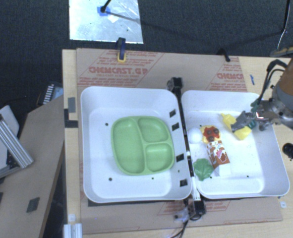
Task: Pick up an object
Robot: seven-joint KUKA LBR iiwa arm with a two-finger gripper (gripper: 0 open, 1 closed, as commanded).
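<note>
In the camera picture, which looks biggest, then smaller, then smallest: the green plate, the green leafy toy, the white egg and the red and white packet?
1. Green plate, by far the biggest.
2. Red and white packet.
3. Green leafy toy, a bit smaller than the packet.
4. White egg, the smallest.

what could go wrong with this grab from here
1. The tool sits at the edge of the yellow object, so it may slip free or get pushed aside.
2. The red-and-white packet, green object and white ball lie clustered close by, so a sideways shove could knock into them.
</note>
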